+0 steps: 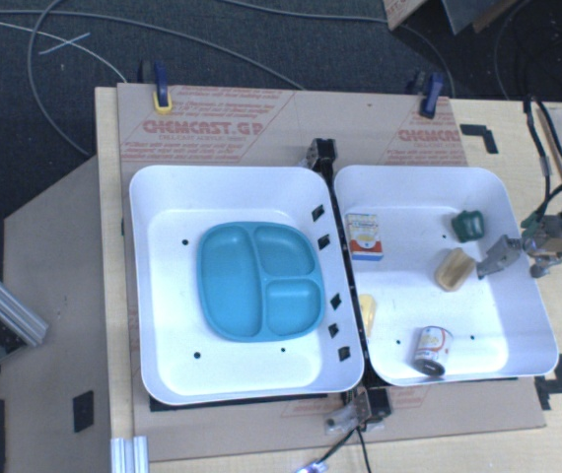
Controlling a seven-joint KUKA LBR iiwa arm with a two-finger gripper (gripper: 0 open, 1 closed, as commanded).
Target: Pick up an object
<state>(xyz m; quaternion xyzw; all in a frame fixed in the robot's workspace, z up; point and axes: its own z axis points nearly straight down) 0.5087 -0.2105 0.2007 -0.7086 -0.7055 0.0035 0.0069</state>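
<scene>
Tan block (pixel 453 269) is seen in the right bin (pixel 518 348), just beside the gripper (pixel 493 257).
Whether the gripper is apart or together cannot be told; nothing is seen held by it.

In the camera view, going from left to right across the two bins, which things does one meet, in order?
Blue divided plate → yellow piece at the right bin's left wall → small can → tan block → gripper. The small carton and the green object are left out, since they overlap others in this order.
</scene>
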